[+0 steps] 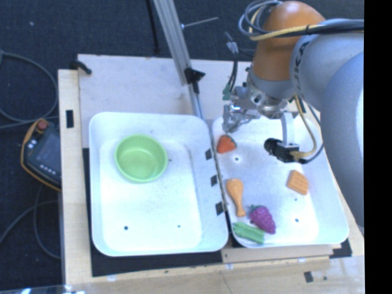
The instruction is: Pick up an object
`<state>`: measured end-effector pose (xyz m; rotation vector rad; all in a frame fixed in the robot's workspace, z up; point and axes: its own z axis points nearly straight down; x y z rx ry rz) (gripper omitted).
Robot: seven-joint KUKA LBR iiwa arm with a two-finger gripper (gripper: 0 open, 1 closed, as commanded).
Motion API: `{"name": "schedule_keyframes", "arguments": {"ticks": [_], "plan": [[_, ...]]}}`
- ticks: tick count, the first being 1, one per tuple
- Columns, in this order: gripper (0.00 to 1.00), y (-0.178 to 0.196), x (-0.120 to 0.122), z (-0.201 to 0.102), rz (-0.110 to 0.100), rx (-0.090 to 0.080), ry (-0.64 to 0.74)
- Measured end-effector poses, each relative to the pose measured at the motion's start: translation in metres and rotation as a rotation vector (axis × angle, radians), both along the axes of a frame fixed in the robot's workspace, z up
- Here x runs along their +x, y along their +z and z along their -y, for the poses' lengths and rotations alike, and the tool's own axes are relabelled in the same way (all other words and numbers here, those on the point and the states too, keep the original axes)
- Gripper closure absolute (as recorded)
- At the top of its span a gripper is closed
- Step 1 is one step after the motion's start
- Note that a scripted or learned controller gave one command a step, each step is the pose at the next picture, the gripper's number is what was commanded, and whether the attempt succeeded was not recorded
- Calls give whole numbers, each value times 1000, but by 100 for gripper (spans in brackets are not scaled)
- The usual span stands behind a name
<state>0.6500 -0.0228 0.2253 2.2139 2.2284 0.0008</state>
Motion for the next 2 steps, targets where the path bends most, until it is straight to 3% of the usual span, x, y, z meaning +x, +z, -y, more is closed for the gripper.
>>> {"name": "schedule_keyframes", "arguments": {"ticks": [1,2], "plan": [[100,7,0,-52,1,1,1],[100,16,17,-113,2,2,2]]}}
